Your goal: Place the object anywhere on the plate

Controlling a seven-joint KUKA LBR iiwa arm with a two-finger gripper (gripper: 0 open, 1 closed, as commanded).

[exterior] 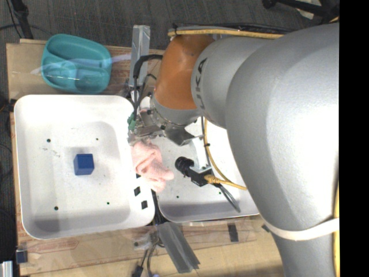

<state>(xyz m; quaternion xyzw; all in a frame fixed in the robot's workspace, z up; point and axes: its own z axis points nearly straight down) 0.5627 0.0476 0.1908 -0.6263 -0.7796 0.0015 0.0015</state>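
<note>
A pink soft object point(150, 165), crumpled like cloth or a plush toy, lies at the left edge of the right bin point(190, 208), against the wall it shares with the left bin point(34, 212). I take this for the thing to be placed, as the claw point(142, 133) sits just above its upper end, very near or touching it. I cannot tell whether the claw is apart, together or clamped on anything; its tip is too cluttered to read from here.

In the left bin a small blue cube point(84, 164) sits alone near the middle, well apart from the pink object. Beyond the bins, at the upper left on the bench, stands a teal container point(75, 63). I cannot tell which thing here is meant as the plate.

The big grey arm point(277, 126) covers most of the right bin.

My worries from here:
- The soft object may fold or slip out of a pinch taken at one end.
- It lies against the bin wall, so a descent could strike the rim.
- With the target unclear, it could be dropped in the wrong place.
</note>
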